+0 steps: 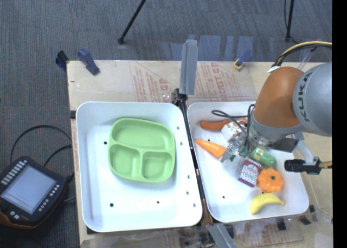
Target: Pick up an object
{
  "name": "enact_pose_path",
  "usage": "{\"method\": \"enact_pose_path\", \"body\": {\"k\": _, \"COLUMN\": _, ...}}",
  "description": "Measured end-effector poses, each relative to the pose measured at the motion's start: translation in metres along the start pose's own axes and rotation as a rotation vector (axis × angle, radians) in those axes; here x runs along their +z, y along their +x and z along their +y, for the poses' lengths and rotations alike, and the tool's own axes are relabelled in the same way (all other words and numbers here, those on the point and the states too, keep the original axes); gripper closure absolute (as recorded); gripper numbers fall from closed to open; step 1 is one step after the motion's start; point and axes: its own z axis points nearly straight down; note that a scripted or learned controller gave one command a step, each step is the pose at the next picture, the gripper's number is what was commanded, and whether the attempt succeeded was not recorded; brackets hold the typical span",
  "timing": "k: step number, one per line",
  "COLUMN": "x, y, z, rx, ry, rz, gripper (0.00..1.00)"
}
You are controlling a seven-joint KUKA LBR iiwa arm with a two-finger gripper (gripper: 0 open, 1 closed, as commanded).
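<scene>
Two bins on my desk (130, 82): the left bin (92, 198) holds a green divided plate (142, 150). The right bin (227, 206) holds a carrot (210, 147) lying slantwise, tip up-left, beside my claw (237, 149), plus a small pumpkin (270, 180), banana (265, 202) and purple packet (249, 173), label unreadable. "KUKA" marks my arm (314, 100).

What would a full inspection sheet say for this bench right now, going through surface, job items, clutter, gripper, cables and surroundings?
Surface: wooden bench bearing left bin and right bin.
Job's things: right bin holds carrot, banana, pumpkin, a small box, a green bottle and an orange piece.
Clutter: green tray in left bin.
Gripper: gripper low over right bin beside carrot; grasp unclear.
Cables: black cable in right bin; cord on floor.
Surroundings: carpet, pendant, stand legs, clamps.
</scene>
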Motion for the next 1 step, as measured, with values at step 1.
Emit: {"method": "enact_pose_path", "body": {"k": 1, "x": -0.0919, "y": 0.0748, "z": 0.0095, "rx": 0.027, "ry": 0.001, "rz": -0.003, "gripper": 1.0}}
